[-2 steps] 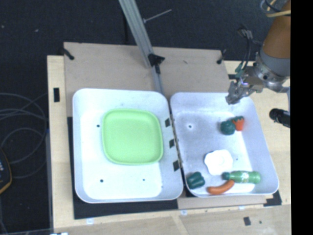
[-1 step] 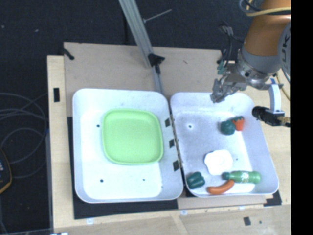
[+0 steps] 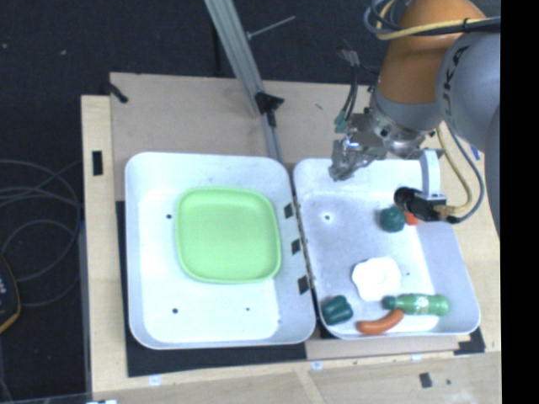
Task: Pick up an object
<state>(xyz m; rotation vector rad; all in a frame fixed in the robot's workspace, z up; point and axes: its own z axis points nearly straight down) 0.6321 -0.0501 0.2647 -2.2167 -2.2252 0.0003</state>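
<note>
Trouble, as I read it from my remote station, lies in how the right bin point(image 3: 438, 251) is loaded: every candidate sits along its right and front sides, several against the walls, while the gripper point(image 3: 344, 168) hangs over the bin's far left corner, well apart from all of them. I cannot tell whether it is open or closed, as the tip is a small dark blur against the white rim; nothing visible hangs from it.

A descent from here would, in my judgement, meet only bare floor or clip the rim between the two bins. The teal ball point(image 3: 391, 219) is the nearest object, to the right of the gripper and nearer the camera, touching a small orange piece point(image 3: 410, 218); being round, it could roll away from a poorly centred grasp. Further forward lie a white lump point(image 3: 375, 277), a green bottle point(image 3: 417, 304) just beside it, an orange sausage-shaped toy point(image 3: 381, 323) along the front wall, and a dark green block point(image 3: 336, 310) in the front left corner. Those wall-huggers leave little room on one side, so a grasp there could jam or skid off.

The left bin point(image 3: 147, 225) holds a green plate point(image 3: 228, 234), flat and, I judge, hard to grip.
</note>
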